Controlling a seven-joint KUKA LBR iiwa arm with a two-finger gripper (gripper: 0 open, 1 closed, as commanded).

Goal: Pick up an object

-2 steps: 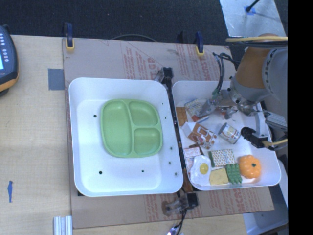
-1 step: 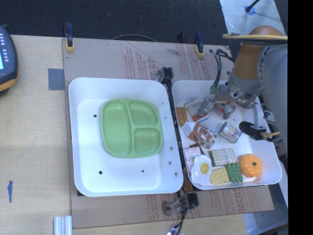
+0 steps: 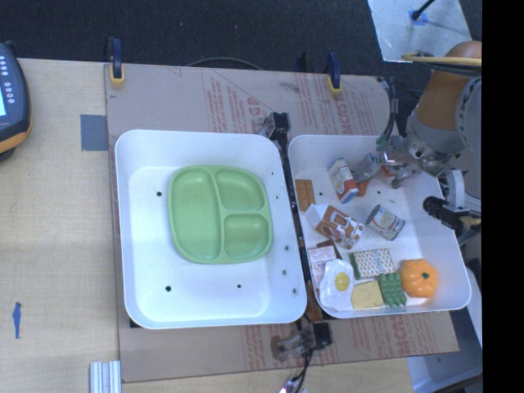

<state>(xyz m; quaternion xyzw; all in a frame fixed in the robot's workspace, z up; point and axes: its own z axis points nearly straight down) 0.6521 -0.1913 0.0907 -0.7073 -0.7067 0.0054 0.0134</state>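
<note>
Where the wooden bench (image 3: 57, 244) ends, dark floor (image 3: 205, 15) begins.

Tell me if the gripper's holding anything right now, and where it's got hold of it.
It cannot be told. The gripper sits low in the right bin, just beside a small white and red carton, but nothing visibly sits between its fingers.

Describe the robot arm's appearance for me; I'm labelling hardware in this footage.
The arm is a rounded grey body with an orange band on top, entering from the right. Its wrist carries metallic grey fittings and dark cables down to the hand, a small metal assembly. A black-and-white part sits lower on the right edge.
</note>
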